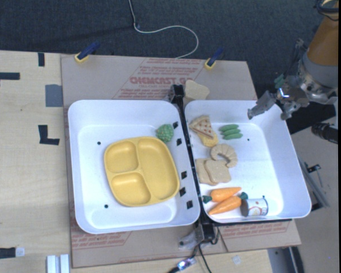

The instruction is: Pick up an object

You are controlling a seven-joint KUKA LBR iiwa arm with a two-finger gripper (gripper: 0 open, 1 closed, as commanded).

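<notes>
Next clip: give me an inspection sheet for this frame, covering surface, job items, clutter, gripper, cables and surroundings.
Surface: bench with cardboard sheet under two white bins.
Job's things: right bin holds carrots, small can, green pods, bread pieces; left bin holds yellow divided plate and green broccoli.
Clutter: tan piece outside the bins.
Grippers: gripper over right bin's far corner, holding nothing visible.
Cables: white cable beyond the bench.
Surroundings: dark carpet.

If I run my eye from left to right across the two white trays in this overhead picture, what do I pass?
Yellow divided plate → green broccoli piece → pizza slice → green pea pod → small can → the robot's claw at the right tray's far corner.
</notes>
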